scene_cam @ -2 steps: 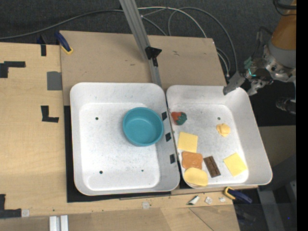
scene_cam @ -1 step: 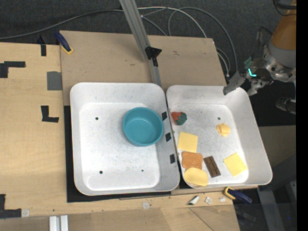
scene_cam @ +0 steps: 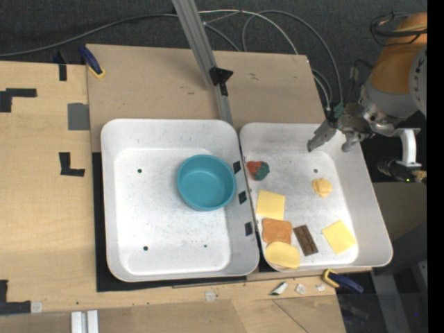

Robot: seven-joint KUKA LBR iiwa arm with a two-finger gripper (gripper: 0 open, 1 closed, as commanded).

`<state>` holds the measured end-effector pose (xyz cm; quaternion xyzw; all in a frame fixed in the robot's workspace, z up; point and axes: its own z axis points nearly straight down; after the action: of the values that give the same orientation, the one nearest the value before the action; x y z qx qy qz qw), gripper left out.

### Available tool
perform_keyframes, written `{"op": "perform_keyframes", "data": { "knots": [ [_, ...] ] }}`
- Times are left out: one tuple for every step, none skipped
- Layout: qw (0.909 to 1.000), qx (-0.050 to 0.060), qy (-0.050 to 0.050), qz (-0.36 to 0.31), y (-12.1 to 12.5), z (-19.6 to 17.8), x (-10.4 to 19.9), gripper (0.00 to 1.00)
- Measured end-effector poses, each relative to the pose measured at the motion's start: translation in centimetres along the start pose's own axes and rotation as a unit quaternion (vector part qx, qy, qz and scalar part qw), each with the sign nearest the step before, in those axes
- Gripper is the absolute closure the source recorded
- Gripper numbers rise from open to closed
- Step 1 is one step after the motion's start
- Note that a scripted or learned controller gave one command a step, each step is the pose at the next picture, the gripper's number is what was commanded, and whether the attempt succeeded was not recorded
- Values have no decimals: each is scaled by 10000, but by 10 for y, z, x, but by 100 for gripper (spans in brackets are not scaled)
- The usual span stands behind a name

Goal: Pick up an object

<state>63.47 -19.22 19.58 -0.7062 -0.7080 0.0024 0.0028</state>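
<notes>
Hovering gripper [scene_cam: 334, 139] above right bin [scene_cam: 374, 214]

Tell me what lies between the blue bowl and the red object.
In the camera view, the bins' adjoining rims lie between the blue bowl and the red object.

Arm at right, pincer [scene_cam: 334, 139] fingers spread apart, nothing between.
</notes>
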Motion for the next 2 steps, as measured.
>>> {"op": "perform_keyframes", "data": {
  "knots": [
    [10000,4,1,-1,2,65,1,0],
    [10000,-12,-5,0,2,110,3,0]
  ]
}}
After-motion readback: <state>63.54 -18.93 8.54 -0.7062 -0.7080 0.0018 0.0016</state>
